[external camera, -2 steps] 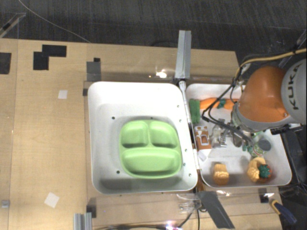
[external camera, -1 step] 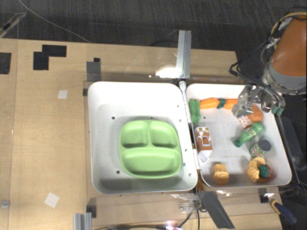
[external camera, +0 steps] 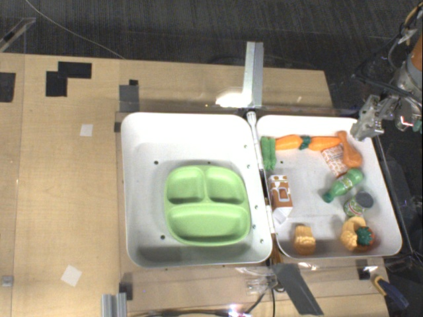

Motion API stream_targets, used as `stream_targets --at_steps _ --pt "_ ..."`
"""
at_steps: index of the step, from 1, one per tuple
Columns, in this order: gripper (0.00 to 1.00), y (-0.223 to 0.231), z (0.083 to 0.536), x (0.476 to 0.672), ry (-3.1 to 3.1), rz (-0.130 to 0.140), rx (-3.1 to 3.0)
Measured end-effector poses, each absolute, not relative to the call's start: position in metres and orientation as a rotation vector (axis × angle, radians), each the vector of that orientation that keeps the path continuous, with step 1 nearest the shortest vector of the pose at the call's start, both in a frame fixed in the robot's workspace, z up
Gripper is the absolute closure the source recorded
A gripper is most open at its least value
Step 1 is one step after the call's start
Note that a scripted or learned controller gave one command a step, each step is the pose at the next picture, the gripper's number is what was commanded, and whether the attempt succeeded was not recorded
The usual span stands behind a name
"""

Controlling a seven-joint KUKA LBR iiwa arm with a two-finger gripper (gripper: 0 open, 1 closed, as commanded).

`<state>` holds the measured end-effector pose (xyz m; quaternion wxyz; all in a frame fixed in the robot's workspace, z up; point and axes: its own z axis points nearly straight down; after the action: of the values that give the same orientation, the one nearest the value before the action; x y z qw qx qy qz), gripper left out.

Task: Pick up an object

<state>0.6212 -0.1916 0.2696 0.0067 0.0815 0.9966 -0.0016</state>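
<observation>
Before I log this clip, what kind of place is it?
Most likely a robotics lab bench for pick-up trials: two white bins set into a wooden bench, toy food and a green divided tray as props, and the arm's hand at the right bin's corner.

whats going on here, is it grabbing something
Not yet. The gripper hangs over the top right corner of the right bin, with nothing seen between its fingers. That bin holds toy food: two carrots, a green bottle, a can and more. The left bin holds a green tray.
</observation>
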Motion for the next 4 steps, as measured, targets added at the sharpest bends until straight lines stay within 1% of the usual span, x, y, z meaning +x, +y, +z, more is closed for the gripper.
stream_targets --at_steps 1,2,4 --pt "1.0 -0.204 0.257 0.665 3.131 -0.002 0.097" --pt "1.0 -0.203 0.224 0.664 3.132 -0.002 0.013" --pt "1.0 -0.203 0.205 0.672 3.124 -0.004 -0.179"
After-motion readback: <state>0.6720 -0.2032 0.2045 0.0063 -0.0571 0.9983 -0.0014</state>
